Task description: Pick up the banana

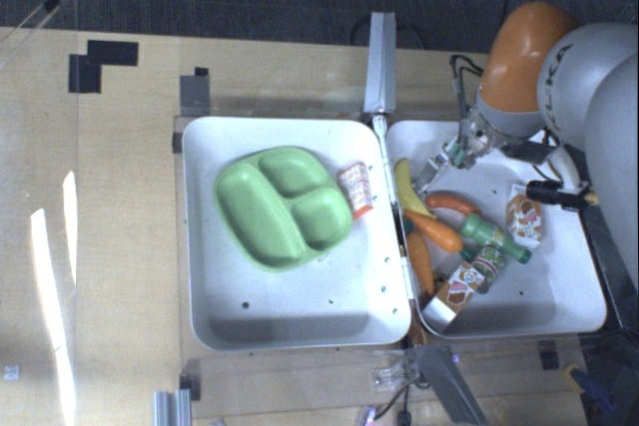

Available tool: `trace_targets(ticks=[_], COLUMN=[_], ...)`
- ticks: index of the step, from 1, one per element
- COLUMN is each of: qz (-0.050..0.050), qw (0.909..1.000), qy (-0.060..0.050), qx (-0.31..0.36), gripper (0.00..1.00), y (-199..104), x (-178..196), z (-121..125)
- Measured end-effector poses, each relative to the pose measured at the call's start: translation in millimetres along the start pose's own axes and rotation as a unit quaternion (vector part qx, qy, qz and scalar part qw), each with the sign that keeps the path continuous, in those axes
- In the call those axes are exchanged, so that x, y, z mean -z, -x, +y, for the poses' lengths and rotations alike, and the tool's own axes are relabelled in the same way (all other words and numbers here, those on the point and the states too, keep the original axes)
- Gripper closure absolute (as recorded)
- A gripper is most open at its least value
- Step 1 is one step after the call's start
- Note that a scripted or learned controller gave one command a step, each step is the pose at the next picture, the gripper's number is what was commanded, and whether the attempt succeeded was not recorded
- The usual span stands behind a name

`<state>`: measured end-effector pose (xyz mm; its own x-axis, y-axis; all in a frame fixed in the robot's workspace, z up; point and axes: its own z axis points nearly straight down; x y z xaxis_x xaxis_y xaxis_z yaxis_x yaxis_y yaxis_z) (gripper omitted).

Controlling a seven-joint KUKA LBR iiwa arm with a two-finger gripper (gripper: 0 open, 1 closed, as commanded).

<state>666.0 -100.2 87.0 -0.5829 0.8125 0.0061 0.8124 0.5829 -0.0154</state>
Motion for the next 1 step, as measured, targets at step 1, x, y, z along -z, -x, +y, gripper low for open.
trace_targets(ticks=[1], qz=[0.000], qw=[0.9997], qy=[0.004], qx=[-0.024], gripper=[0.00], y=[0.1], x=[-0.1], z=[-1.1])
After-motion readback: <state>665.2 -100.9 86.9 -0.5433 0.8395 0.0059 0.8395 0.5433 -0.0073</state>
